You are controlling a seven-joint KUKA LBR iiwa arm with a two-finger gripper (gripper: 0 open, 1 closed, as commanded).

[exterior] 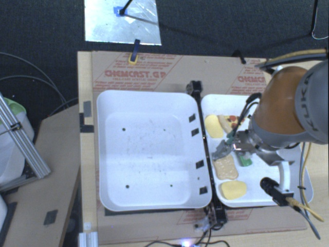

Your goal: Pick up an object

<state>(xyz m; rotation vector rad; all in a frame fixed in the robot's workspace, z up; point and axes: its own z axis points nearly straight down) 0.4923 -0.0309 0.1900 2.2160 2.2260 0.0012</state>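
Observation:
My gripper [225, 149] hangs low inside the right bin [267, 199], near its left wall. Right below its tip lies a tan speckled cracker-like slab [226, 168]. A pale yellow oval piece [233, 190] rests at the bin's front. Toward the back sit a yellow lemon-like piece [214, 126] and a pizza-slice toy [229, 121]. A small green object [244, 160] peeks out just right of the gripper, partly hidden under the wrist. Nothing shows between the fingers.
The left bin [108, 138] stands beside the right one, split from it by a black divider rail [203, 148]. The arm's grey and orange body [282, 109] covers the right bin's back right part. Cardboard surrounds both bins.

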